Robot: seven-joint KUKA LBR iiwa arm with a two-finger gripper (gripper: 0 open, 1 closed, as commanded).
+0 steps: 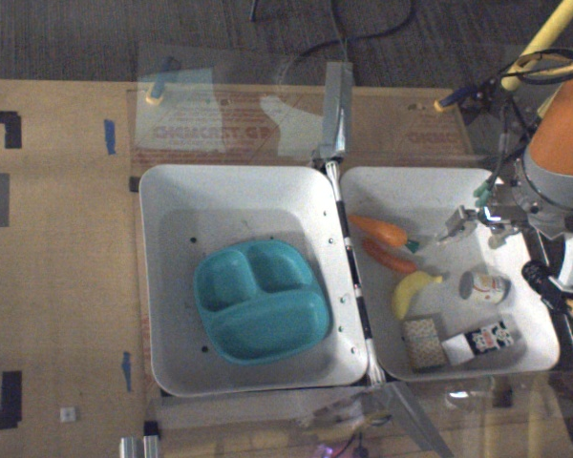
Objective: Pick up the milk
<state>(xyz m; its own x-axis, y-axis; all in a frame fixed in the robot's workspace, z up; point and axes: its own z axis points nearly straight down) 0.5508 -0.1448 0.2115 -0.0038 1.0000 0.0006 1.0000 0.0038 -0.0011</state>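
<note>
The milk (pixel 479 342) is a small white carton with black patches, lying on its side near the front edge of the right bin (pixel 544 351). My gripper (pixel 479 221) hangs over the back right part of that bin, well behind the carton and apart from it. Nothing shows in its grasp. The grey arm with its orange band (pixel 559 141) comes in from the right.
The right bin also holds two orange carrots (pixel 387 241), a yellow banana (pixel 411 292), a small grey can (pixel 484 286) and a tan sponge-like block (pixel 422 342) right beside the milk. A teal divided plate (pixel 260 301) lies in the left bin (pixel 162 256).
</note>
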